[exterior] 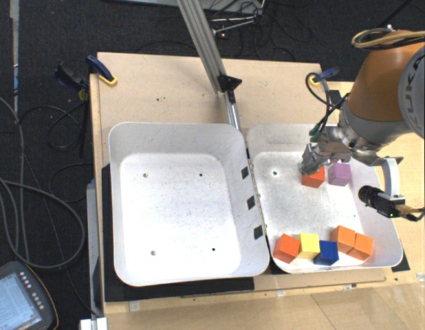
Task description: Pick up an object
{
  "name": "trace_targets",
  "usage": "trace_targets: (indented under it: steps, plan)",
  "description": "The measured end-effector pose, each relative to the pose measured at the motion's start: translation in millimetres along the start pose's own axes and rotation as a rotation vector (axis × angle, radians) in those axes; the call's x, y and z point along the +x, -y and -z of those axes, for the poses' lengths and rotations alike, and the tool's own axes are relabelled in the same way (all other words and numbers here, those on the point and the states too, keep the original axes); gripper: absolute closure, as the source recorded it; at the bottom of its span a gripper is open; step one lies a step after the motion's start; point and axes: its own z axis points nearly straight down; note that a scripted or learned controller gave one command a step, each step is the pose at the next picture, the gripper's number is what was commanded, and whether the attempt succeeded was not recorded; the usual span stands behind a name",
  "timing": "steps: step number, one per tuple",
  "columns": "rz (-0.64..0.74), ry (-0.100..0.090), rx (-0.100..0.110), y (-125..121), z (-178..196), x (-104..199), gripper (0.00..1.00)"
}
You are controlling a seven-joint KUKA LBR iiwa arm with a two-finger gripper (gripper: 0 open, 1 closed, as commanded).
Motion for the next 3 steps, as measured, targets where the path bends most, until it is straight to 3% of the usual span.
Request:
trace_targets:
  steps: [1, 3]
  plan:
    - [0.0, 0.0, 0.0, -20.3, -9.6, 47.3, 1.0]
    - [0.0, -0.002, -0.003, -69.6, 13.0, 142.6, 1.0]
